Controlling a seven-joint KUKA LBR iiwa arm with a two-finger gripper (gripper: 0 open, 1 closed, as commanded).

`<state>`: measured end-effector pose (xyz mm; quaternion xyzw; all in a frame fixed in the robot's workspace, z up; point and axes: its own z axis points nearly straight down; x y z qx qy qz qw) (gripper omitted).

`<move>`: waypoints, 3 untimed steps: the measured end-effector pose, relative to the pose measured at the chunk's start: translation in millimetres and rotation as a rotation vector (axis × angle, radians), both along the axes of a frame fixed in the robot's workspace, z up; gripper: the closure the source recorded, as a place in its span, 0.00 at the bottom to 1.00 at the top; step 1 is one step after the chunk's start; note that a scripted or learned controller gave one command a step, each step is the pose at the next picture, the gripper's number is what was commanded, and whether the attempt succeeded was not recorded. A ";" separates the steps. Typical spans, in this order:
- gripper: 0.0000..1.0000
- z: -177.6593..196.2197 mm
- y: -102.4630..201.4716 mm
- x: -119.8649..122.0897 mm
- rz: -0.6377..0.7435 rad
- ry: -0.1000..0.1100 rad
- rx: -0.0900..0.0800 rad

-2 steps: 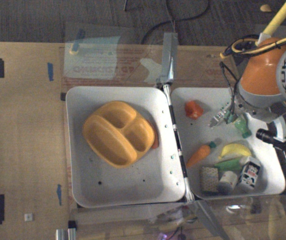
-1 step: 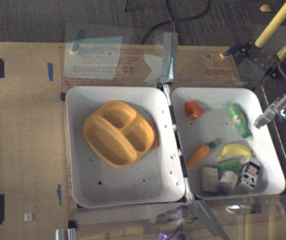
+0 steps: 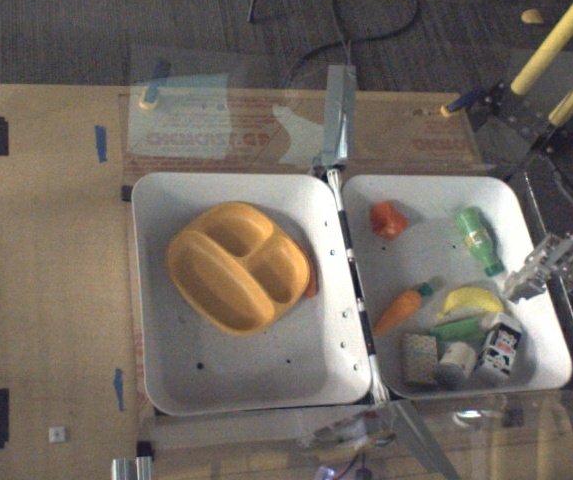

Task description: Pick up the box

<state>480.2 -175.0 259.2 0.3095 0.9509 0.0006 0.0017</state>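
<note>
Two white bins side by side on the counter. In the left bin: an orange plate with three compartments, lying near the middle, slightly toward the far wall, with something small and reddish peeking from under its right edge.

In the right bin: a red item near the far left corner; a green bottle lying toward the far right; a carrot slanting along the left side, green top pointing right; a banana just right of the carrot, with a green piece just below it. Along the near wall, three things packed close: a tan sponge, a grey can touching it, and the box, white with dark and red print, standing tilted at the right end of the row, just beside the can.

Claw at the right rim of the right bin, above and right of the box, near the banana's tip, apart from the box. Nothing seen between the fingers; whether released or clenched cannot be told from the blur. Box untouched, resting in the bin
</note>
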 end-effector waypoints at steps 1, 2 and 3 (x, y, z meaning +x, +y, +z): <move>1.00 12.5 39.4 0.7 0.076 -0.002 -0.001; 0.00 12.5 39.3 0.7 0.075 -0.002 -0.001; 0.00 -68.4 109.8 46.1 -0.131 0.002 0.001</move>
